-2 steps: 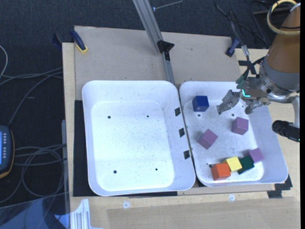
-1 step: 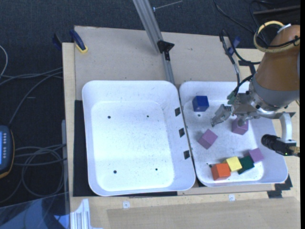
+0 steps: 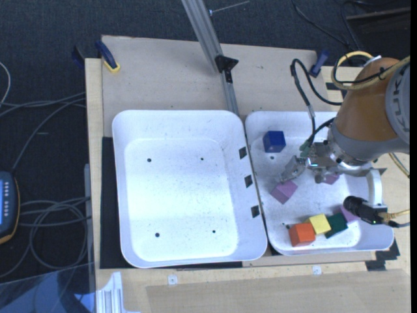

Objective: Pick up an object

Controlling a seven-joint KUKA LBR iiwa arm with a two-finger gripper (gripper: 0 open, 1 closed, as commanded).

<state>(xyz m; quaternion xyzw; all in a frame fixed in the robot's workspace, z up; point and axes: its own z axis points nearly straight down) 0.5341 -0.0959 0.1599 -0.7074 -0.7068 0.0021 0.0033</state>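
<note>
A grey KUKA arm with an orange band reaches over the right-hand shallow white bin point(image 3: 260, 194), its two-finger gripper point(image 3: 301, 168) lowered among scattered blocks, fingers spread apart with nothing between them. A pale purple cube point(image 3: 284, 191) lies just below and to the left of the fingertips, near but not gripped. A blue cube point(image 3: 274, 141) sits above and left of the gripper. Farther below, by the bin's near rim, an orange block point(image 3: 301, 234), a yellow block point(image 3: 320, 224) and a green block point(image 3: 337, 223) touch in a row.
</note>
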